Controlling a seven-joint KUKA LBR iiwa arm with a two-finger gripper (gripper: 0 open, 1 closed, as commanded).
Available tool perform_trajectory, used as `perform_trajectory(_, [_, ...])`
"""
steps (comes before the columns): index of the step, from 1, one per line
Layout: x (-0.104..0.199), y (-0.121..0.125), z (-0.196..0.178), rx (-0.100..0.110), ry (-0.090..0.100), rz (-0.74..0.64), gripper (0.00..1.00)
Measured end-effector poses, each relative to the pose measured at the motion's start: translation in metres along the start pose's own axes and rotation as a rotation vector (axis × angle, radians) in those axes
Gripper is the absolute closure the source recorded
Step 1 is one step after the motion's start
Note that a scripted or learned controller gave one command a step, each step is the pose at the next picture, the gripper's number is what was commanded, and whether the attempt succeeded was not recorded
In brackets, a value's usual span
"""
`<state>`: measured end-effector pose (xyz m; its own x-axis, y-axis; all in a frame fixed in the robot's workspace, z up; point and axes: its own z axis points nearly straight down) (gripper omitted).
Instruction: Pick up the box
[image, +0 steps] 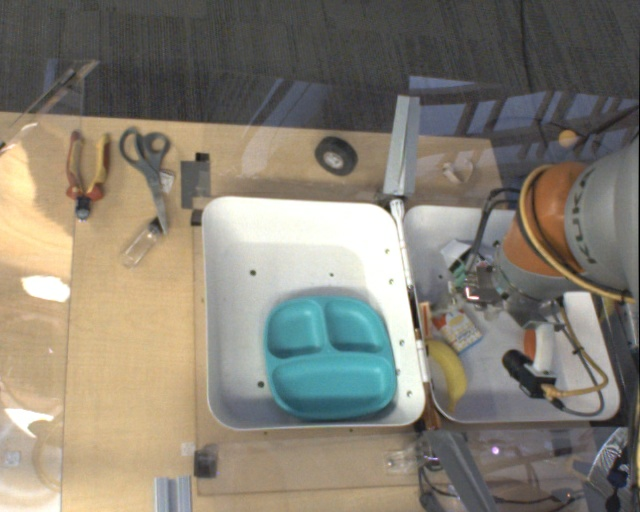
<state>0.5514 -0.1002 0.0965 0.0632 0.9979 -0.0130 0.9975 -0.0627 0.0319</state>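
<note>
A small box (459, 330) with white, blue and yellow print lies in the right bin (585, 405), close to its left wall. My gripper (472, 288) hangs low over the bin just above and behind the box, at the end of the grey arm with the orange band (545, 215). The wrist and its cables hide the gripper's tips, so whether it touches the box cannot be told.
A yellow banana (449, 375) lies right in front of the box against the bin's left wall. A black cable (528, 375) loops over the bin floor to the right. The left bin (240, 250) holds a teal divided tray (330, 357). Scissors (150, 165) and pliers (85, 172) lie on the bench at far left.
</note>
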Motion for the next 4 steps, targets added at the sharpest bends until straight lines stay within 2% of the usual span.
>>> perform_trajectory(1, [0.005,0.003,-0.011,-0.005,0.008,-0.006,1.0])
perform_trajectory(2, [0.005,0.003,-0.011,-0.004,0.008,-0.006,0.0])
perform_trajectory(3, [-0.003,0.068,0.01,0.022,0.015,-0.158,0.0])
perform_trajectory(4, [0.009,0.008,0.006,0.012,0.013,-0.434,0.0])
